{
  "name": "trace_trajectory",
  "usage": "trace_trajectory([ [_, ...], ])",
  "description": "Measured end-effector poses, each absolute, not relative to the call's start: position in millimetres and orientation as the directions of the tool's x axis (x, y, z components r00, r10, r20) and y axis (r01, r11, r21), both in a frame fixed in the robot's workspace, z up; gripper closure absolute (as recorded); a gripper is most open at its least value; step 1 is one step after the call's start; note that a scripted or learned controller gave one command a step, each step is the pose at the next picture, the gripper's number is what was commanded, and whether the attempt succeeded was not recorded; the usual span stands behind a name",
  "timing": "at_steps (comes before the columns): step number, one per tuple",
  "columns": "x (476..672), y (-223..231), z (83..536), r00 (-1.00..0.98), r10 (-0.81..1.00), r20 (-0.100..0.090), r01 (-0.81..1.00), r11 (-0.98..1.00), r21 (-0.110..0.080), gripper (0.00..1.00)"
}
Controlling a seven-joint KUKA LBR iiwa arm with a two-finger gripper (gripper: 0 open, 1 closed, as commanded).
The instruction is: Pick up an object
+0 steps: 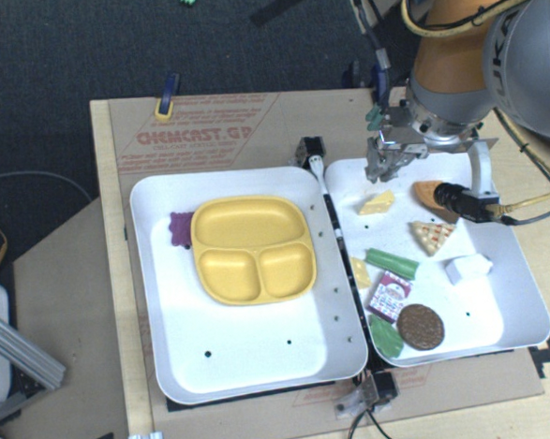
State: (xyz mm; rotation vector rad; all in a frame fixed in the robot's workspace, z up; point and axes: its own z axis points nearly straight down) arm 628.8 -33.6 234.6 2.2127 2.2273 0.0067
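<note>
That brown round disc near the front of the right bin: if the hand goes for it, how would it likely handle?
The brown disc lies flat, so it probably won't roll, but its low profile may give the fingers little edge to catch. It overlaps a green piece, which might shift along with it. It looks small and thin, so likely light.

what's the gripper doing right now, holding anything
gripper: at the far end of the right bin, nothing visibly held; open or shut cannot be told.

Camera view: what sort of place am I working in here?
Likely a robotics lab bench: two white bins on a board, toy food like a brown cookie, a yellow divided tray, loose cables.
</note>
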Motion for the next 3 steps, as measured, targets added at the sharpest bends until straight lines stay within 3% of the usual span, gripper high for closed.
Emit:
trace_trajectory([
  [2,641.3,74,219,-0.005,1.000,0.002,1.000,0.005,0.001,1.00],
  [3,656.3,88,216,-0.002,1.000,0.000,1.000,0.002,0.003,1.00],
])
